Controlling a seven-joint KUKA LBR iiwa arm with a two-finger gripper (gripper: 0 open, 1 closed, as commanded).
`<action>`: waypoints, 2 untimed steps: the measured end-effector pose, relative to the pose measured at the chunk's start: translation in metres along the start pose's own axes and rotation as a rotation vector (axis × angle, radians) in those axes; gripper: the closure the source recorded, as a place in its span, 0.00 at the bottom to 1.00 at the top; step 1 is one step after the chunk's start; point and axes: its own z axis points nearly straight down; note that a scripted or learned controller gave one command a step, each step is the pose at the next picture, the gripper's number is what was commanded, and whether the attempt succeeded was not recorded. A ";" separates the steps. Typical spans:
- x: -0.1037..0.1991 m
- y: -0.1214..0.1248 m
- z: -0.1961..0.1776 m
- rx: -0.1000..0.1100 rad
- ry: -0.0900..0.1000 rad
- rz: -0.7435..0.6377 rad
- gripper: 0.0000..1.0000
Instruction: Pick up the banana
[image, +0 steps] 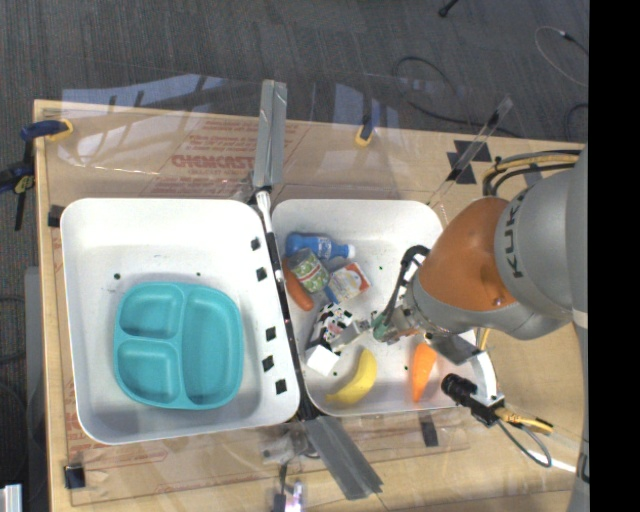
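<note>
A banana lies near the front edge of the right bin, beside a carrot. The gripper hovers above; its grip state can't be told. Crowded clutter risks a wrong grab.

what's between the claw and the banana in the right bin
In the camera view, bare white bin floor separates the claw from the curved yellow banana just below it; the orange carrot lies off to the side.

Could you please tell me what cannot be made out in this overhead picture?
- Pincer: its finger state, hidden under the wrist in the camera view.
- Carrot: top end covered by the arm.
- Cow toy: too small for detail.
- Banana: plain, but any contact is unreadable.
</note>
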 end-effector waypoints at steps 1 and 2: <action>0.007 0.005 -0.001 -0.007 -0.002 -0.060 0.00; -0.003 0.000 0.000 -0.003 -0.003 -0.122 0.00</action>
